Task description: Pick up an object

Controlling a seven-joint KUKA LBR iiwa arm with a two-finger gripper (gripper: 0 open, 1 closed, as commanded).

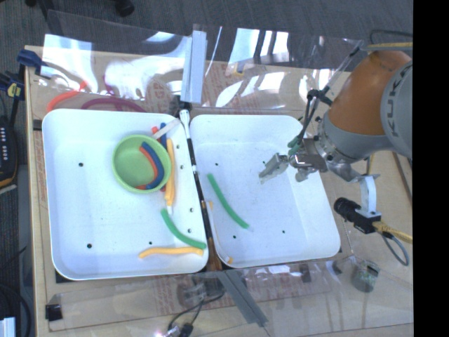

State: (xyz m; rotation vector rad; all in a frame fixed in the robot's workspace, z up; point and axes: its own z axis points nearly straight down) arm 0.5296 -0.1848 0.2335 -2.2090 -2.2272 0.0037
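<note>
The gripper (275,166), fingers apart and empty, hovers over the right bin (316,241), right of the green strip (226,201); the thin, flat strip could slip a closing pinch.

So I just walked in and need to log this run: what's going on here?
A grey and orange robot arm reaches in from the right, its tool over the right bin. Nothing can be seen between its fingers. A green strip lies on that bin's floor, left of the tool and apart from it. The left bin holds a green bowl, plus green and yellow strips nearby. No pick has happened yet.
</note>
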